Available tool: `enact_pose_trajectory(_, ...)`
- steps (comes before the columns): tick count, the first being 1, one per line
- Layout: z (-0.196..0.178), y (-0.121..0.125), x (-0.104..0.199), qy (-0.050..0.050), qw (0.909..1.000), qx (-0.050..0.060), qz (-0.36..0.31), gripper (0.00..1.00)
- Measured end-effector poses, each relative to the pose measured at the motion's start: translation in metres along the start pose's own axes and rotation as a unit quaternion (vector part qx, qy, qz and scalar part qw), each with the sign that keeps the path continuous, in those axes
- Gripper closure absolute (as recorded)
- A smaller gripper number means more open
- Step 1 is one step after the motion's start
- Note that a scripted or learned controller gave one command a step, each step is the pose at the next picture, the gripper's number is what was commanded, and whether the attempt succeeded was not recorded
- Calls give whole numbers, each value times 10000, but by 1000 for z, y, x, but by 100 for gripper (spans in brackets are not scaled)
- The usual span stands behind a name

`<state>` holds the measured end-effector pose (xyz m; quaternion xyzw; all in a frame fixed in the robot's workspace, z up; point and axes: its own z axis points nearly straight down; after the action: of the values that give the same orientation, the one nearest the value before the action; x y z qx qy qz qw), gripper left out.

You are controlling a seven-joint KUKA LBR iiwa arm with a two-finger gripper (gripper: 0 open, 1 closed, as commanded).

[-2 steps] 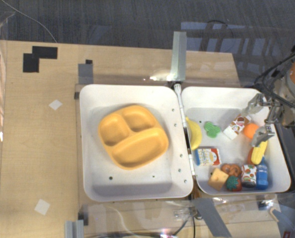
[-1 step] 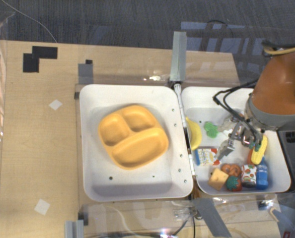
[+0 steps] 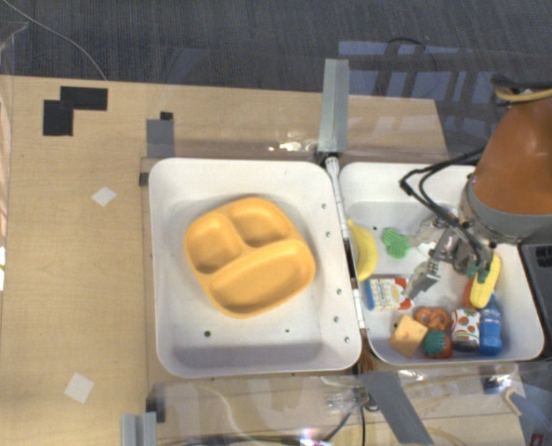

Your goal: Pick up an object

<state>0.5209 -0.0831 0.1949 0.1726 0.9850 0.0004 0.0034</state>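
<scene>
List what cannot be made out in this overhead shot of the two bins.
- The gripper: too small and blurred in the camera view to tell its state or whether it holds anything.
- Right bin's far right side: covered by the arm's orange band.
- The small toys in the near corner: crowded together, too small to name each.
- The yellow divided plate: its underside is hidden against the left bin.
</scene>
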Motion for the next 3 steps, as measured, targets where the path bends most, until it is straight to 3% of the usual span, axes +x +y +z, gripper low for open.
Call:
enact_pose_trajectory(1,-88,-27,-11,-37,9945,-5,1043,0)
enact_pose_trajectory(2,11,36,40,22,9752,7,2213,0)
enact_pose_trajectory(3,-51,-7,10,-31,9825,-6,1863,0)
